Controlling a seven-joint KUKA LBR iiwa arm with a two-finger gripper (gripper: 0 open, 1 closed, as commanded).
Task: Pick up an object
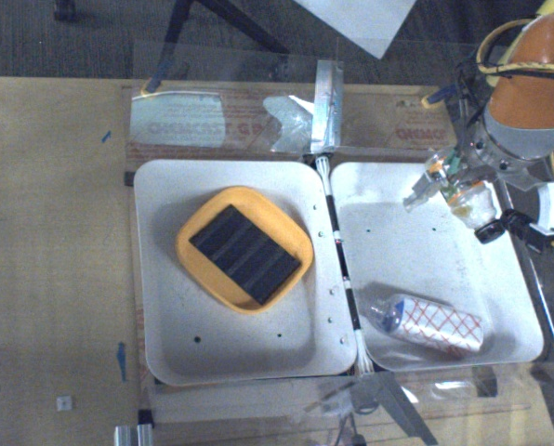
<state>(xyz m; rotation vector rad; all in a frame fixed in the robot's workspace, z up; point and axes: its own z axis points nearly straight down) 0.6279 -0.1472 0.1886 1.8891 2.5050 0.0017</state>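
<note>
Faint reddish lettering runs along the brown board point(407, 133) behind the bins, too blurred to read.

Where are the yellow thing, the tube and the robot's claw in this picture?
Yellow dish point(244, 249): camera view, left bin, on its dark ribbed centre.
Tube point(433, 323): camera view, right bin, on its red-checked middle.
Gripper point(447, 186): camera view, over the right bin's far edge, at its tip.

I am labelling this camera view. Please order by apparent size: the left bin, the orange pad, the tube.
1. left bin, largest
2. orange pad
3. tube, smallest
</note>
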